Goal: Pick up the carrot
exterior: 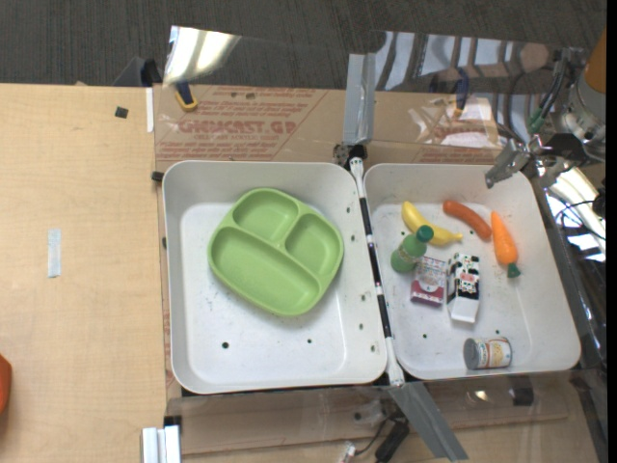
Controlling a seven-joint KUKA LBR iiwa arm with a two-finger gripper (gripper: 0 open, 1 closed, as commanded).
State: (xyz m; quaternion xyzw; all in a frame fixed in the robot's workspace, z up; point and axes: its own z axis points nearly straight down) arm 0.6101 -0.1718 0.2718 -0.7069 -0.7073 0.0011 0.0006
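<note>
The carrot [503, 240] is orange with a small green stub at its near end. It lies lengthwise in the right bin [549, 345], close to that bin's right wall. My gripper [514, 162] hangs over the far right corner of the right bin, above and beyond the carrot, with a clear gap between them. Nothing shows in the gripper. The arm enters from the upper right.
A red sausage [467, 217] lies just left of the carrot, then a banana [425, 224] and a green bottle [409, 251]. Two small cartons [431, 280] [466, 285] sit mid-bin, and a can [487, 353] lies near the front. The left bin holds a green divided plate [277, 250].
</note>
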